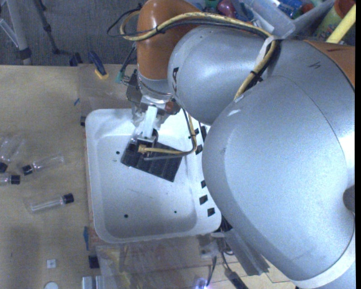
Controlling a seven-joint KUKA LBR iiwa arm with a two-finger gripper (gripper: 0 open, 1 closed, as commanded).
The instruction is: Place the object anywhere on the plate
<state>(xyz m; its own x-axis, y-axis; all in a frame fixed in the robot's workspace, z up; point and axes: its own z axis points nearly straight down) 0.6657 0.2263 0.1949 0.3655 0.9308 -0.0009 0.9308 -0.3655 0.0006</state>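
A robotics lab bench.
Clear vials (52, 201) lie at nine o'clock on the wooden bench (39, 101); a large grey arm (271, 147) hangs over a white bin (107, 220).

No text, label, brand, number or sign can be read anywhere on the bench. The grey arm casing (282, 169) carries only a small dark mark near its upper right, too blurred to be made out as a letter or figure. The bottles and packages (293, 8) along the top edge show patches of colour where printing might lie, but nothing on them is resolved into legible words.
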